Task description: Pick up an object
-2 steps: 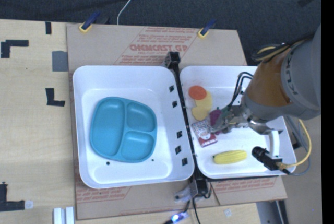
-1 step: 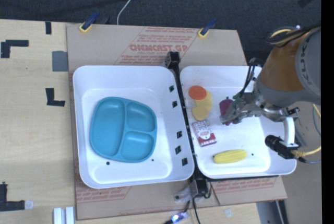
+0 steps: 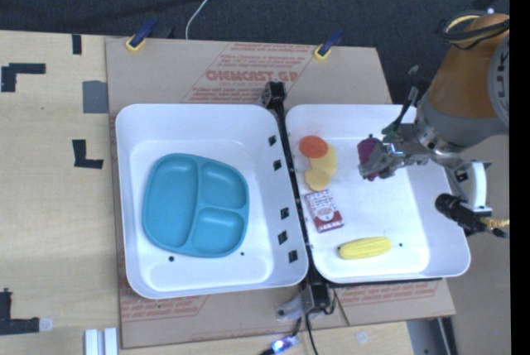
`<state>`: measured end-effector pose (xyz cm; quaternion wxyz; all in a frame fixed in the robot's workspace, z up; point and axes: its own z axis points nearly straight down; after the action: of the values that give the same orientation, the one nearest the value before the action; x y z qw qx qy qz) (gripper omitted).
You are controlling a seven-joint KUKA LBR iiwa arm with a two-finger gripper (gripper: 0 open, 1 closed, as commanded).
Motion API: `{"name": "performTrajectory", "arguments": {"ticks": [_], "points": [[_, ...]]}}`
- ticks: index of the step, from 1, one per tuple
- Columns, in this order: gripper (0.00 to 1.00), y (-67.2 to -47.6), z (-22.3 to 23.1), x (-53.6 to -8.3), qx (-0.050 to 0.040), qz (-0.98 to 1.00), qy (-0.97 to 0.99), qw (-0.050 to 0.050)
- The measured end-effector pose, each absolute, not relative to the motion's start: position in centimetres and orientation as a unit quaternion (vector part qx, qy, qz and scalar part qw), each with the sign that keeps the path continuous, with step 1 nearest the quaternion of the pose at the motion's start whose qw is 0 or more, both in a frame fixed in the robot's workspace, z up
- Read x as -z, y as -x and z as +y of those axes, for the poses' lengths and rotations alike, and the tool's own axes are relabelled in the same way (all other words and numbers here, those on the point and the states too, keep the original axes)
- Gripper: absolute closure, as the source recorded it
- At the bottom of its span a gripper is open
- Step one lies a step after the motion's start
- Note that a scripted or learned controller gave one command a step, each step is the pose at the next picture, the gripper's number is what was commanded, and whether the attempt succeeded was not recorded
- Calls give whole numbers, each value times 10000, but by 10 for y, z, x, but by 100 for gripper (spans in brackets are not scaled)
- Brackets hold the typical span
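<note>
My gripper (image 3: 383, 153) hangs over the middle of the right bin (image 3: 431, 258), reaching in from the right. A dark purple lumpy object (image 3: 369, 157) sits between its fingers, and the gripper is shut on it. Left of it lie an orange-red round piece (image 3: 313, 146) and a yellow piece (image 3: 321, 170), touching each other. Below those is a red and white packet (image 3: 323, 210). A yellow corn cob (image 3: 364, 247) lies near the bin's front wall.
The left bin (image 3: 132, 130) holds a blue divided plate (image 3: 197, 204). A black divider (image 3: 286, 171) runs between the bins. The arm's grey body with its orange band (image 3: 464, 88) covers the right bin's far right corner.
</note>
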<state>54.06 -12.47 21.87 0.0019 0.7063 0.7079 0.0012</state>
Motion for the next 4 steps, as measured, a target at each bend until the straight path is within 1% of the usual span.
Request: {"name": "performTrajectory", "arguments": {"ticks": [1,2,3,4], "points": [[100,-541,-124,-232,0,7075,-7067,-1],[100,-566,-75,-232,3,7083,-7059,-5],[100,-573,-24,-221,10,7090,-7052,-12],[100,-598,31,-219,-2,7096,-7046,-5]]}}
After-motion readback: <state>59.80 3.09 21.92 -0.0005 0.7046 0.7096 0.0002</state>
